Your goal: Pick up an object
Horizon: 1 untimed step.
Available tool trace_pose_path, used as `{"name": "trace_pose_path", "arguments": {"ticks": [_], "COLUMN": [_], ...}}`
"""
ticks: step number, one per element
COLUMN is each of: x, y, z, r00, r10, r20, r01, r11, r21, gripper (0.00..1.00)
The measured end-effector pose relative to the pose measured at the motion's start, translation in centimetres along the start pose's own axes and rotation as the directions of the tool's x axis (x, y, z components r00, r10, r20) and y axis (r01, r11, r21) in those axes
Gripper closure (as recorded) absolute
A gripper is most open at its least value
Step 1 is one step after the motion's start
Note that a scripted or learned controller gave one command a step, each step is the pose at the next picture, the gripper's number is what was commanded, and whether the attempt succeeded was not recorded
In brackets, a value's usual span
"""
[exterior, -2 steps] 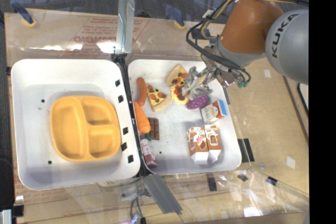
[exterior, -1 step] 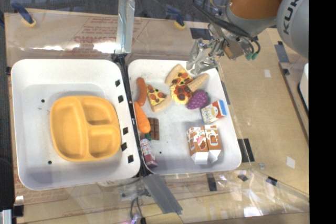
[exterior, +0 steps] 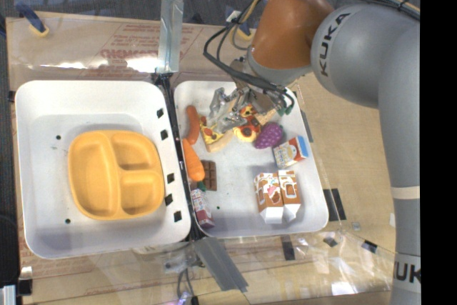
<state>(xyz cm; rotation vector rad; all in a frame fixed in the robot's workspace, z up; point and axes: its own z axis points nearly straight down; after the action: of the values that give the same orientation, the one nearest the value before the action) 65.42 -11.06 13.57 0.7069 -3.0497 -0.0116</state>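
Grey arm fills the right side of the view, because it stands highest above the bench and so closest to the camera. Its orange band sits over the upper edge of the right bin, with black cables looping around it.

Below the band, the gripper hangs over the upper part of the right bin, among the toy foods. I cannot tell if its jaws are apart or together, since the metal parts blend with the items under them, and I see no item clearly between them.

Just beside the gripper lies a pizza slice, and on its right side a small yellow and red toy touches a bunch of purple grapes. A sausage lies near the left wall of this bin, and under it a carrot lies next to a chocolate bar. A small bottle lies along the left wall, near the lower corner. A small carton with red and blue print is at the right side, and two brown and white cartons stand together below it.

The left bin holds a yellow tray with three compartments. It lies flat, a little toward the lower side of the bin, well apart from the gripper.
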Motion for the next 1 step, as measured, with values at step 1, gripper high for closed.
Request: {"name": "trace_pose_path", "arguments": {"ticks": [1], "x": [-0.51], "y": [0.45], "z": [-10.33], "r00": [0.986], "r10": [-0.165], "r20": [0.011], "r01": [0.165], "r11": [0.986], "r21": [0.014], "gripper": [1.0]}}
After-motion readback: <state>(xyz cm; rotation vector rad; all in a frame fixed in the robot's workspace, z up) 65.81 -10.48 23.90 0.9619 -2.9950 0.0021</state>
